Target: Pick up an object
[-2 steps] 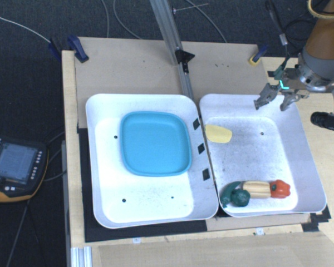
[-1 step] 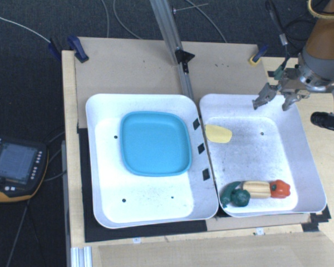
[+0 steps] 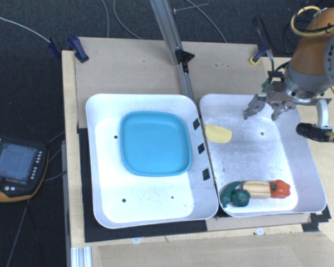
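The arm's fingers (image 3: 265, 110) hang over the far part of the right bin (image 3: 300, 149), spread apart with nothing between them. One finger tip points toward the left side of that bin and the other sits a little to its right, both above bare white floor. The grey wrist and the orange band of the arm (image 3: 314, 43) rise behind them, toward the upper right.

The nearest thing to the fingers is a flat yellow piece (image 3: 218, 133), lying on the bin floor to their lower left, close to the wall shared with the left bin. It is apart from the fingers, not touched by them.

Well below the fingers, along the near wall of the same bin, three things lie in a row and touch one another: a dark green lump (image 3: 235, 196) at the left, a tan wooden roll (image 3: 256, 189) in the middle, and a red piece (image 3: 280, 189) at the right.

Far to the fingers' left, across the dividing wall, the left bin (image 3: 100, 149) holds a square blue tray (image 3: 156, 143) lying flat near its middle.

Both bins sit on the pale wooden surface (image 3: 128, 65). A metal pole (image 3: 167, 21) slants up from the surface behind the gap between the bins. A handheld control unit (image 3: 14, 168) with a screen lies on the dark floor, well off to the left.
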Tool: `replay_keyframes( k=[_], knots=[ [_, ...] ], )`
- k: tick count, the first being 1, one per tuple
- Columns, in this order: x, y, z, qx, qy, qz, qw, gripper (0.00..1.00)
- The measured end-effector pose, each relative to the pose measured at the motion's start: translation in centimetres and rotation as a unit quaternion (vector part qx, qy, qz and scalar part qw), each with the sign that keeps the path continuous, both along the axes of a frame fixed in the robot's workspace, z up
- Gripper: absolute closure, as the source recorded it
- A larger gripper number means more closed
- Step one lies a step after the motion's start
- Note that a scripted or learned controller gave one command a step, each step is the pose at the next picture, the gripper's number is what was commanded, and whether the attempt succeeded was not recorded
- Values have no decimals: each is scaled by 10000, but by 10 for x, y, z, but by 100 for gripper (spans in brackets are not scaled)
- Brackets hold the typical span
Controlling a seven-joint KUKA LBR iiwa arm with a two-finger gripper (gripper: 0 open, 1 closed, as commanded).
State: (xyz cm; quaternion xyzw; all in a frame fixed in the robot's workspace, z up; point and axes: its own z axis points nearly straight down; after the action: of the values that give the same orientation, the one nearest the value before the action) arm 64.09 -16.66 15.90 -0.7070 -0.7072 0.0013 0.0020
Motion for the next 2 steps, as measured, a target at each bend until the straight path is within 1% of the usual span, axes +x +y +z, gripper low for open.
replay_keyframes(
  k=[1,2],
  knots=[
    [-6,-3,-61,-1,-1,-2,10000,0],
    [-6,-3,-63,-5,-23,1,10000,0]
  ],
)
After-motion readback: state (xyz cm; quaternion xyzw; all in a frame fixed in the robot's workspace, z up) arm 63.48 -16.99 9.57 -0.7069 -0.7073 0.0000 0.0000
